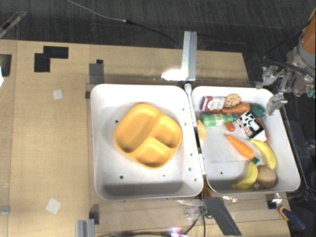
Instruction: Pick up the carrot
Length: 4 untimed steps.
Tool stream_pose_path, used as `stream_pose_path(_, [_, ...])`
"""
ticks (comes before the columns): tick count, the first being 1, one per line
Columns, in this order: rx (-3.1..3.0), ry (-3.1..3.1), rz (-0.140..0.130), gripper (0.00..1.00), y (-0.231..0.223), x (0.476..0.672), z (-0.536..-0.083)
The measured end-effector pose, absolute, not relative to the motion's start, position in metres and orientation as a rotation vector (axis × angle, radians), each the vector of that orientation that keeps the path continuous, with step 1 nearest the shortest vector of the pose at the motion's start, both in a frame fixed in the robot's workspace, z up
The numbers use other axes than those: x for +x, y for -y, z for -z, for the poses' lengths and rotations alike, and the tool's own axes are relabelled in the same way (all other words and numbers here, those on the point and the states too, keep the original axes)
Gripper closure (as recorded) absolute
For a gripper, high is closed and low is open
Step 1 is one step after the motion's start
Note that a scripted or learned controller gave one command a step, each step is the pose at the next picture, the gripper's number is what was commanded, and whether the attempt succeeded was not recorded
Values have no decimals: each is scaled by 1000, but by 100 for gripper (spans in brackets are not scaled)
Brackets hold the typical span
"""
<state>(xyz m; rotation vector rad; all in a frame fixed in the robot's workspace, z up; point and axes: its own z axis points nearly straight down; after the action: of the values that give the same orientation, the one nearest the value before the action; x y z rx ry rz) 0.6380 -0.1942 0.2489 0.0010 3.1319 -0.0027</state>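
Note:
The carrot (239,146) is orange with a green stub at its lower right end. It lies flat and slanted in the middle of the right bin (289,147), touching nothing but the bin floor. My gripper (272,89) hovers over that bin's far right corner, well up and to the right of the carrot. Its fingers stand apart and open, with nothing between them.
Around the carrot lie a black-and-white carton (250,125), a green bottle (217,119), a reddish sausage (236,109), a cookie (231,100), two bananas (266,154) and a brown potato (266,177). The left bin (98,147) holds a yellow divided plate (148,135).

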Motion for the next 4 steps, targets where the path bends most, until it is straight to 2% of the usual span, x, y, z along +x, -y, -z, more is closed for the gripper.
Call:
stream_pose_path(1, [203,-3121,3,0,206,572,-126])
stream_pose_path(2, [334,-3109,0,0,155,550,-89])
stream_pose_path(3, [322,-3105,0,100,153,552,-102])
stream_pose_path(4, [221,-3129,1,100,155,488,-104])
